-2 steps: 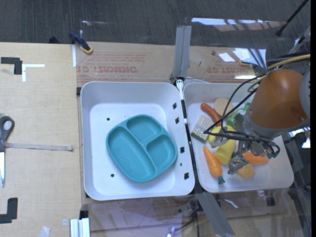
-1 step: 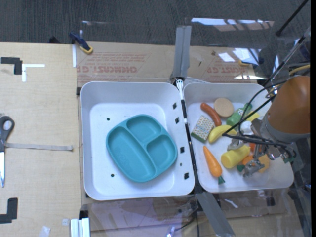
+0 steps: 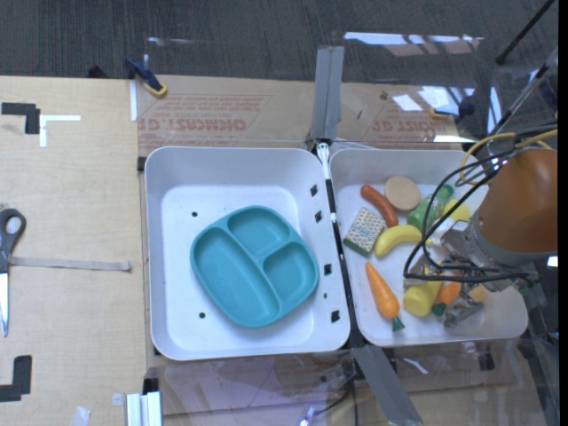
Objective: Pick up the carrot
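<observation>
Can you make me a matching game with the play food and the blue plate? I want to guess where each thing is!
Things:
1. carrot
2. teal divided plate
3. banana
4. tan round cookie

Places:
A. near the far edge of the right bin
B. in the middle of the left bin
C. near the front of the right bin, green tip pointing to the front
D. in the middle of the right bin, just past the carrot

Pairs: 1-C, 2-B, 3-D, 4-A
</observation>
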Robot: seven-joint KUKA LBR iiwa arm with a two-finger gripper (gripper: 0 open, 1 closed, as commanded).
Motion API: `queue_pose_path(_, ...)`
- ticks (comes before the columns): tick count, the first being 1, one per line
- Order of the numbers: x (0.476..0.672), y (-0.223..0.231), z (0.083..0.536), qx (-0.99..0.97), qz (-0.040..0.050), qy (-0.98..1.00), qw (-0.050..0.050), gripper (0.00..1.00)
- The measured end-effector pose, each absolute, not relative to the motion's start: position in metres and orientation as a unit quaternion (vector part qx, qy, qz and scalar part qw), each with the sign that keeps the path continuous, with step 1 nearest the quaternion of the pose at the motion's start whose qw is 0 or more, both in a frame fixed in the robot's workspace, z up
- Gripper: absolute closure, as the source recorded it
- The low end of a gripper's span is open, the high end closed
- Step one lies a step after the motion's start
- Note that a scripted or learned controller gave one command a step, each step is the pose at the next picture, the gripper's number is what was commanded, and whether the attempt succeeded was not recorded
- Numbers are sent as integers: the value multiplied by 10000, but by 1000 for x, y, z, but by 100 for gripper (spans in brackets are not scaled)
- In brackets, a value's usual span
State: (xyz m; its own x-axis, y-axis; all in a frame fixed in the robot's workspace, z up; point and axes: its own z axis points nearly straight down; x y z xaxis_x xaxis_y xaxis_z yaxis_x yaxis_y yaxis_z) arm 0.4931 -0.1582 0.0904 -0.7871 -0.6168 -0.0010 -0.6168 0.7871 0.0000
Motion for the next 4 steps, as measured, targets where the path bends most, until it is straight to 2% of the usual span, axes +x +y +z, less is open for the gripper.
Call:
queue_pose_path(1, 527, -92, 90, -1879, 9, 9822, 4, 0)
queue_pose_path(2, 495, -93, 90, -1525, 8, 9883, -9, 0)
queue_pose_path(4, 483, -100, 90, 851, 3, 9964, -4, 0)
